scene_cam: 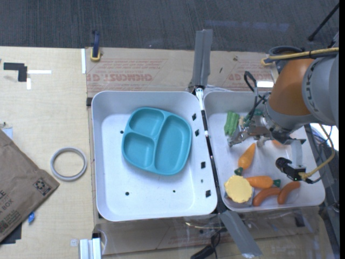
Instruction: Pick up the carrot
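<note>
An orange carrot (pixel 247 156) lies tilted in the right bin (pixel 215 144), its dark green end toward the front left. A second orange carrot-like piece (pixel 261 182) with a green tip lies flat just in front of it. My gripper (pixel 240 135) hangs low over the right bin, just behind the upper end of the tilted carrot, and nothing shows in its grasp. The grey arm with its orange band (pixel 291 88) comes in from the right above it.
In the right bin there are also a green vegetable (pixel 232 122) at the back left, a yellow round piece (pixel 238 189) at the front and two reddish sausages (pixel 277 194). The left bin (pixel 108 161) holds a teal divided plate (pixel 157 141). A tape ring (pixel 68 163) lies on the bench to the left.
</note>
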